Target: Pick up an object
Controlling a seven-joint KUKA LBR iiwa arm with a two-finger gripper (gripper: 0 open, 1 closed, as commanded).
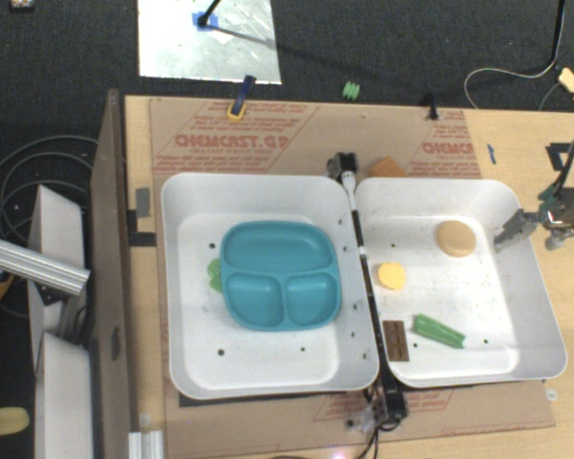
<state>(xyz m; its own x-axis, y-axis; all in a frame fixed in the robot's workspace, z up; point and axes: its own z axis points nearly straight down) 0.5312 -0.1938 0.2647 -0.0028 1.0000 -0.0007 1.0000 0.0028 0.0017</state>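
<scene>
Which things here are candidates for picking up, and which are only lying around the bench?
For the job:
gripper
tan disc
yellow disc
green piece
brown block
blue tray

Lying about:
foil sheet
cables
green clip

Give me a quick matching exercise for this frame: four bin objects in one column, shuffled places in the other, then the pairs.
Things:
1. teal divided tray
2. tan round piece
3. yellow round piece
4. green stick

Places:
A. right bin, near its front edge
B. left bin, centre
C. right bin, close to the divider between bins
D. right bin, far half, nearest the gripper

Pairs: 1-B, 2-D, 3-C, 4-A
</scene>
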